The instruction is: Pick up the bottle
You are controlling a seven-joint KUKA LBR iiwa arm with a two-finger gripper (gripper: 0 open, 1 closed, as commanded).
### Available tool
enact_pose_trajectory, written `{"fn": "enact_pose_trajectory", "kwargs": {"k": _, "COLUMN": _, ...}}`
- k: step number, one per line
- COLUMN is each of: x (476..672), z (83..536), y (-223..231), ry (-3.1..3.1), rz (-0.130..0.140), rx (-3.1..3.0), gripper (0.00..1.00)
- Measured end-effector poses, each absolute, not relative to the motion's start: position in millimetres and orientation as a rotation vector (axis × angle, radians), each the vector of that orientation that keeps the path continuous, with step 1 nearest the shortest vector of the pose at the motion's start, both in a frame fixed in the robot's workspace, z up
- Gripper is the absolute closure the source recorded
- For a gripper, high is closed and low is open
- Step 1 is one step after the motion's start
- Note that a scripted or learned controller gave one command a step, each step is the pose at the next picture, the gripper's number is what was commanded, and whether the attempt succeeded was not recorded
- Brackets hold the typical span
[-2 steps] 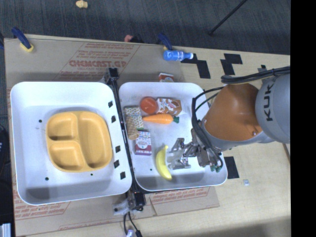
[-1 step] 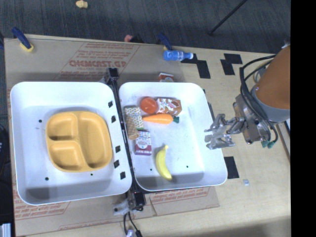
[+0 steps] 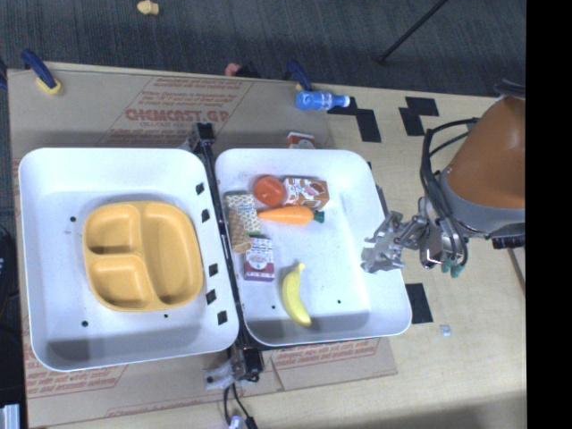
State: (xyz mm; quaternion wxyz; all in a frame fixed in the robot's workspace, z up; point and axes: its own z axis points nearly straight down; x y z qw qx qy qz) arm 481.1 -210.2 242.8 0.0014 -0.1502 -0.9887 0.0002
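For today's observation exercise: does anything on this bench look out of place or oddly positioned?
Yes. The blue bottle lies on its side on the cardboard beyond the right bin, outside both bins, while the other items sit inside that bin. A small carton also rests just outside its far rim. The pincer hangs at the bin's right edge.

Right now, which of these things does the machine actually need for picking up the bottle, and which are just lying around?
Part of the job:
blue bottle, on the bench beyond the bins
gripper, over the right bin's edge

Just lying about:
banana
carrot
tomato
yellow divided plate
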Motion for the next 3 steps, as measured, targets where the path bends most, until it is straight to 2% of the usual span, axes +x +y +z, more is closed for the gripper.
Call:
{"fn": "enact_pose_trajectory", "kwargs": {"k": 1, "x": 475.9, "z": 119.3, "y": -177.4, "ry": -3.115, "rz": -0.002, "rx": -0.378, "gripper": 1.0}}
{"fn": "enact_pose_trajectory", "kwargs": {"k": 2, "x": 477.4, "z": 285.4, "y": -211.6, "ry": -3.122, "rz": 0.003, "rx": -0.379, "gripper": 1.0}}
{"fn": "enact_pose_trajectory", "kwargs": {"k": 3, "x": 475.8, "z": 219.8, "y": -211.0, "ry": -3.039, "rz": 0.0, "rx": -0.78, "gripper": 1.0}}
